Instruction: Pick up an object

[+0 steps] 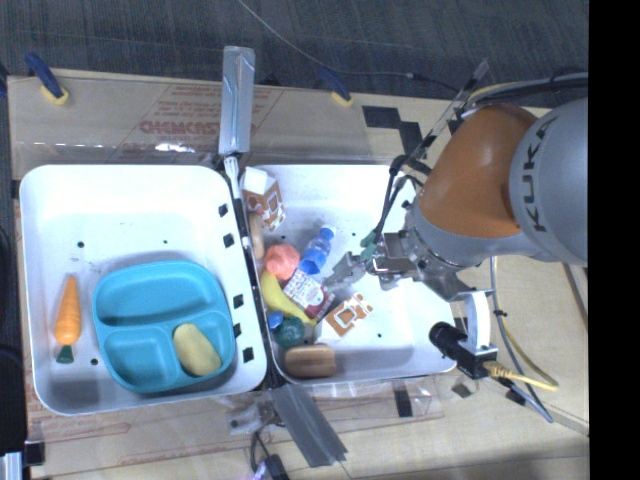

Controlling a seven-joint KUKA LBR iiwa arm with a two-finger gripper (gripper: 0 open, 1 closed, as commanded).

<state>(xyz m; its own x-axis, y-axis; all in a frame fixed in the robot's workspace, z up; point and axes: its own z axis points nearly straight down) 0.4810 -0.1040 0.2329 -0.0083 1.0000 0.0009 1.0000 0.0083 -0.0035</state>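
Small blue bottle (pixel 316 249) — tilted, translucent, white-capped.

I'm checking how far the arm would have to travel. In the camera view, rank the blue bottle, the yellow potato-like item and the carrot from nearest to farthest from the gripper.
1. Blue bottle, right bin, just left of the gripper.
2. Yellow potato-like item, in the blue tray, left bin.
3. Carrot, far left side of the left bin.

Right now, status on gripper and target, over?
Gripper low in right bin, at the pile's edge. Nothing seen held. Small bottle, banana, packets crowd close.
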